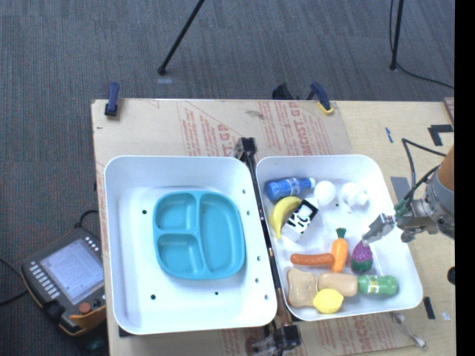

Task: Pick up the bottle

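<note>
Two white bins sat side by side. A blue bottle (289, 188) lay on its side at the right bin's (375, 167) far left corner, touching a banana (283, 213). Well apart, the gripper (380, 228) hovered unclenched, grasping nothing, above a purple fruit (361, 255).

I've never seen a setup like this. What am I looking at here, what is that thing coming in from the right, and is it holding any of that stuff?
One camera looks down on a bench with two white bins. The left bin holds a blue divided plate. The right bin holds toy food: a banana, carrot, lemon, bread, plus a blue bottle, which the robot should pick up. From the right reaches the robot arm; its gripper hovers near the bin's right side, holding nothing.
</note>
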Motion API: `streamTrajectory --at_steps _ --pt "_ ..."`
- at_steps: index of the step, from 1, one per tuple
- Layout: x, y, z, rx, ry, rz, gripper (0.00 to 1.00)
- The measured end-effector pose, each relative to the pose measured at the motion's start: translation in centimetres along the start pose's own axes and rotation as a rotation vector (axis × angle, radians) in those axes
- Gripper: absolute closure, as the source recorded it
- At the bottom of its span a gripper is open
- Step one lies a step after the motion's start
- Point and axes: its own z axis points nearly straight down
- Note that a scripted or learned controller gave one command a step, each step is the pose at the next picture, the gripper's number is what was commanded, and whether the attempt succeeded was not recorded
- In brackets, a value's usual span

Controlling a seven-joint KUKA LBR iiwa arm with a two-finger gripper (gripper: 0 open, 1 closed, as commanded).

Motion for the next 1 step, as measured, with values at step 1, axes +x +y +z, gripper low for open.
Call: streamTrajectory --at_steps 1 --pt "0.02 0.04 -0.96 0.002 0.002 -0.001 1.00"
